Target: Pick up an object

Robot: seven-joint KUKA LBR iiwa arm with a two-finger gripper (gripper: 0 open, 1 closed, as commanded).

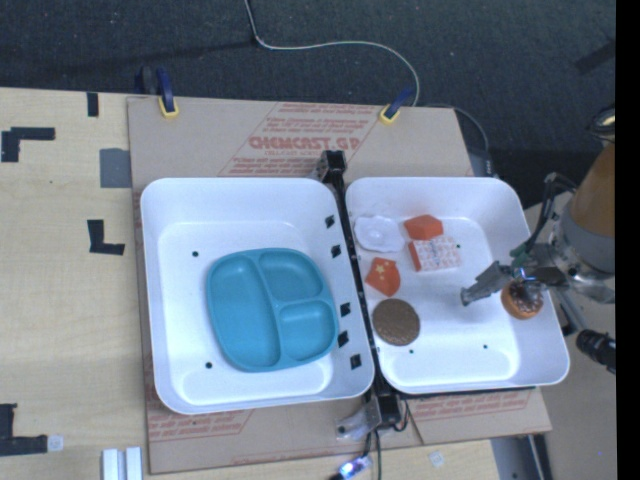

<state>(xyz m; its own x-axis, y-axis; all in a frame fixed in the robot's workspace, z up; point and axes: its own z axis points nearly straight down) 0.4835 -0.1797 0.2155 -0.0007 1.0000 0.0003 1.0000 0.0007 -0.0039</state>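
Note:
The right bin (500, 368) holds several small objects. An orange block (423, 227) and a white box with red print (436, 256) lie near its middle, with a white round lid (376, 232) to their left. A red strawberry-like piece (383, 277) and a brown disc (396, 321) lie by the bin's left wall. My gripper (503, 290) hangs low over the right side of this bin, reaching in from the right. A small orange round object (523, 303) sits right at the gripper, partly hidden by it. Whether it is held I cannot tell.
The left bin (170, 268) holds a teal divided plate (270, 306). A black divider (345, 268) runs between the bins. Both bins rest on a cardboard sheet (290, 138) clamped at the back, and a white cable (330, 48) loops behind.

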